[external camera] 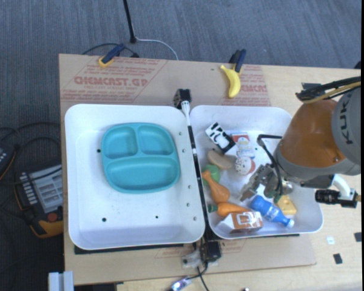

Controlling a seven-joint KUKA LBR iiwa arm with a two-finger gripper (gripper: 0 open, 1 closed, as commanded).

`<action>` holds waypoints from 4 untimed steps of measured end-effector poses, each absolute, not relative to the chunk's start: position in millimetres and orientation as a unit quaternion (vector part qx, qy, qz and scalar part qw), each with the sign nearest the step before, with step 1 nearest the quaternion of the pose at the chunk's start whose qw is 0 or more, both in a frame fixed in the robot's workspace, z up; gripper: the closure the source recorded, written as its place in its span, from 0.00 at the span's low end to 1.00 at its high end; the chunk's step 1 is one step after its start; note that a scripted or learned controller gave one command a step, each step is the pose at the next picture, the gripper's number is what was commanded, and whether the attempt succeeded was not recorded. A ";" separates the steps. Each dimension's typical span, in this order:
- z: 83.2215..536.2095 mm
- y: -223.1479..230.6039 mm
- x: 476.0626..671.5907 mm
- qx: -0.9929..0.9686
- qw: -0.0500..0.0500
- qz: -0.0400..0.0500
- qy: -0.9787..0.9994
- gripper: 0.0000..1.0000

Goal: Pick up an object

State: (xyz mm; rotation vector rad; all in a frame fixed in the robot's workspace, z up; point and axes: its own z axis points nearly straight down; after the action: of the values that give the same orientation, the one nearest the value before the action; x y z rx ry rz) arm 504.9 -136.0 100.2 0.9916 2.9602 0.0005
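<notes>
Camera view: two white bins side by side, the left bin has a teal divided plate in it. Right bin is packed with toys: a blue bottle, orange carrot, and a small snowman figure. The gripper sits low in the right bin, just above the bottle. Can't tell its grip state.

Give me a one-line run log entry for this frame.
phase: reaching | gripper: low in right bin, above blue bottle | grasp: none seen | teal tray: left bin
</notes>
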 end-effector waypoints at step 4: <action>172.2 -100.3 522.6 0.248 0.000 0.000 0.969 0.00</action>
State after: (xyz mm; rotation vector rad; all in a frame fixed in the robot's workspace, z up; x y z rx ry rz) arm 522.6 -100.3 172.2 0.7803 3.0428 -0.0007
